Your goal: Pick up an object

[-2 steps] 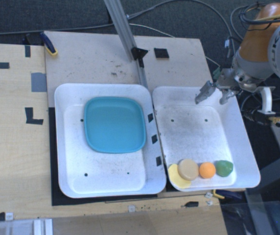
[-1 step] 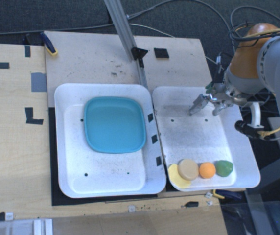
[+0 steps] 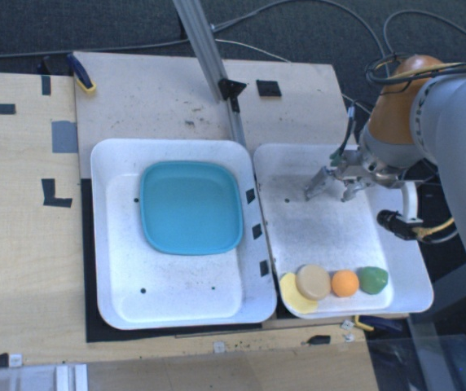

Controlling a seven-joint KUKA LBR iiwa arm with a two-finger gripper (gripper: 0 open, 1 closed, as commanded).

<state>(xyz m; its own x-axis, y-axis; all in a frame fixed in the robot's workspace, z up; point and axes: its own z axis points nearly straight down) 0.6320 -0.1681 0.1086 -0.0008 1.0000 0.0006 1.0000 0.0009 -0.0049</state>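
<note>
In the camera view, two shallow white bins sit side by side on the bench. The left bin (image 3: 119, 300) occupies the centre of the frame and carries a turquoise square plate (image 3: 191, 207), lying flat in its upper middle part. The right bin (image 3: 331, 235) lies just to the right of it, and its floor is speckled with dark scuffs. Along the lower edge of the right bin a row of small things lies close together: a yellow flat piece (image 3: 290, 296) at the left, a beige round piece (image 3: 313, 282) resting partly on top of it, then an orange ball (image 3: 345, 283), then a green rounded object (image 3: 372, 279) at the right end. The grey arm with its orange band (image 3: 396, 108) enters from the right side of the frame, and the gripper (image 3: 323, 186) hangs over the upper part of the right bin, well apart from the row of objects below it. Its fingers (image 3: 314, 188) point down and left toward the bin floor, spread somewhat apart, with nothing between them. A slanted metal rail (image 3: 208, 51) runs from the top of the frame down to the gap between the bins.
</note>
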